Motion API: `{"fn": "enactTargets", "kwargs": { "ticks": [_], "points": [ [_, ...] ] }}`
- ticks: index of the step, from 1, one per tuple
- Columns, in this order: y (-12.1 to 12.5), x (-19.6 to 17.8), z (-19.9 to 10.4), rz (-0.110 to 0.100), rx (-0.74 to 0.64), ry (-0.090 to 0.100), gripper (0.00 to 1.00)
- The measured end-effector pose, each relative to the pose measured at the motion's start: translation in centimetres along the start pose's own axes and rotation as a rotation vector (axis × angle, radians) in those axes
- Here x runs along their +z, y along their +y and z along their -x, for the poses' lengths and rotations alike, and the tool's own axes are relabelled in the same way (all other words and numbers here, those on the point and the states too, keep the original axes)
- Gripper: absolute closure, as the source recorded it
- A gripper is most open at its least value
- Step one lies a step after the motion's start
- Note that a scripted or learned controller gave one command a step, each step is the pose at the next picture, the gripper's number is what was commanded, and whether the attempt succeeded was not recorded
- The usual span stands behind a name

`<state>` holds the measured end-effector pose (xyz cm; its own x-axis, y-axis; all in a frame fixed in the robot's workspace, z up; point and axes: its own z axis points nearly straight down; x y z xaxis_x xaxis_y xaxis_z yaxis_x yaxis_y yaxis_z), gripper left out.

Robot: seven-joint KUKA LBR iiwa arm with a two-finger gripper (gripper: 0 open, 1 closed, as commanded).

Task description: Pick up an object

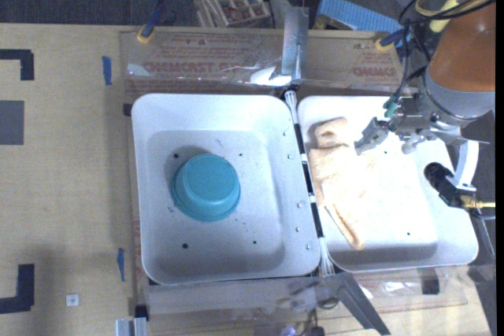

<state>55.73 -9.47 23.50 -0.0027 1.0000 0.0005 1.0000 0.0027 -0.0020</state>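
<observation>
We see the pincer [370, 136] hovering over the right bin [409, 236], jaws apart, gripping nothing. Tan cloth [335, 169] lies below, unlifted. We judge the pick not yet begun.

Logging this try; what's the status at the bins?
Tool above right bin, fingers unclear. Tan cloth lies along that bin's left side, not held. Teal bowl upside down in left bin. Nothing blocking.
</observation>
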Motion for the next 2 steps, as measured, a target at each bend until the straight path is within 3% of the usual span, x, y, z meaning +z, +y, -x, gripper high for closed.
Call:
{"fn": "enactTargets", "kwargs": {
  "ticks": [1, 2],
  "points": [
    [9.2, 6.0, 1.3, 0.005, 0.023, -0.002, 0.0],
    [6.6, 5.9, 8.5, 0.001, 0.013, -0.001, 0.0]
  ]
}}
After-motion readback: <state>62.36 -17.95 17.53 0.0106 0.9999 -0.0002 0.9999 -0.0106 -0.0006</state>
